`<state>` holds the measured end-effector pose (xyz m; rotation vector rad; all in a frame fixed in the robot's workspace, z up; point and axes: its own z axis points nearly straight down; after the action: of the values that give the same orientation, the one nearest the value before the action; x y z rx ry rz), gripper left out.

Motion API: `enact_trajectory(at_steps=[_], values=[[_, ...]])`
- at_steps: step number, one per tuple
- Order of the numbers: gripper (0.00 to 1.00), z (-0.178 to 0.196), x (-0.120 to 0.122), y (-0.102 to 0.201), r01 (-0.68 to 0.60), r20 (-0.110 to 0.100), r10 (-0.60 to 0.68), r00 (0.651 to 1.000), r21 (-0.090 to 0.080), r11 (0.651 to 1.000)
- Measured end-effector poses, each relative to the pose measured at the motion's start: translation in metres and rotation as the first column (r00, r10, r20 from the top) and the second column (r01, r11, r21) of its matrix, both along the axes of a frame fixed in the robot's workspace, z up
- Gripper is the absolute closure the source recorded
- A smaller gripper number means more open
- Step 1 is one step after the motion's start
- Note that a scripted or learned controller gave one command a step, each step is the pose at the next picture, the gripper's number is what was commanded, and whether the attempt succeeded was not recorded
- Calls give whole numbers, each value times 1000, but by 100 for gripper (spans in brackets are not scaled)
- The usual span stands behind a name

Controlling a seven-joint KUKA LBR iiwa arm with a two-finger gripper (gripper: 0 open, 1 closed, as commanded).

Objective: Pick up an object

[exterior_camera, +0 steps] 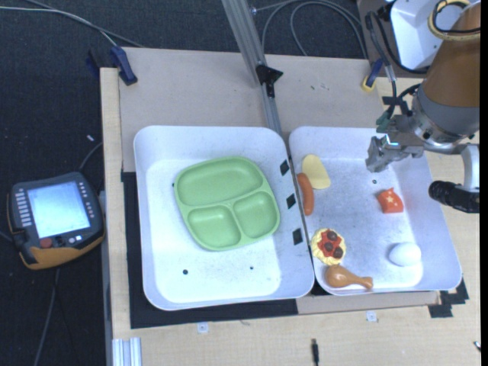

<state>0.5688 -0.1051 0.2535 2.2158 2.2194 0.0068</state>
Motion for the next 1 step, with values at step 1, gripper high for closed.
enact_trajectory(at_steps=[1], values=[[100,24,1,0,0,-3,0,1000,0,1000]])
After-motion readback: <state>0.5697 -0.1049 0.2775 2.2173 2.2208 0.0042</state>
